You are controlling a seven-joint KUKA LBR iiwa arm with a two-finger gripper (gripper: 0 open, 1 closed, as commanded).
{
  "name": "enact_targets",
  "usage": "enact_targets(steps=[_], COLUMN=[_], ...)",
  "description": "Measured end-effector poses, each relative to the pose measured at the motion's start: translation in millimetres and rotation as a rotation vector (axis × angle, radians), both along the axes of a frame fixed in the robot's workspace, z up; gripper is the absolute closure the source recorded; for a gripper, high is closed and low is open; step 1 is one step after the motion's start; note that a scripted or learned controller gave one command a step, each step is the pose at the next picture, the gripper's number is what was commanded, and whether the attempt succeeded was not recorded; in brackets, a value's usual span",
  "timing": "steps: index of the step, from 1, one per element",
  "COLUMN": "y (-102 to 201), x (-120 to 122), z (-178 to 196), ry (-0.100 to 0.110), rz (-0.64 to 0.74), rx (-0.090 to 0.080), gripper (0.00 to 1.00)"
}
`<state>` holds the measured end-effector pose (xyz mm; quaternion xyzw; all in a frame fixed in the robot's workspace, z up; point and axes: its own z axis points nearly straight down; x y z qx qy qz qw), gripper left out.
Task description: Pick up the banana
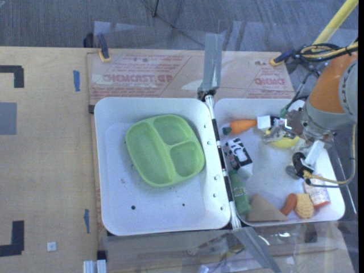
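Note:
The banana (286, 143) lies in the right bin (335, 209) near its far right side. It is yellow, and only a short curved piece of it shows, just below the gripper. My gripper (277, 131) hangs directly over the banana's upper edge, at the end of the grey arm with the orange band (333, 90). The gripper body hides most of the fruit. I cannot see whether the gripper touches the banana.
An orange carrot (244, 125) lies just left of the gripper. A black-and-white pack (238, 152), a green bottle (239, 192), a brown wedge (264, 208) and small food items (304, 206) fill the right bin. The left bin (114, 209) holds a green divided plate (165, 149).

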<state>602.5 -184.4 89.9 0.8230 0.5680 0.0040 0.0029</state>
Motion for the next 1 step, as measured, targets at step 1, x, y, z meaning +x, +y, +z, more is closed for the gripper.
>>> enact_targets(steps=[1], y=[-1.8], x=[0.5], z=[11.4], ry=[-0.002], rz=[0.002], rx=[-0.006], gripper=[1.00])
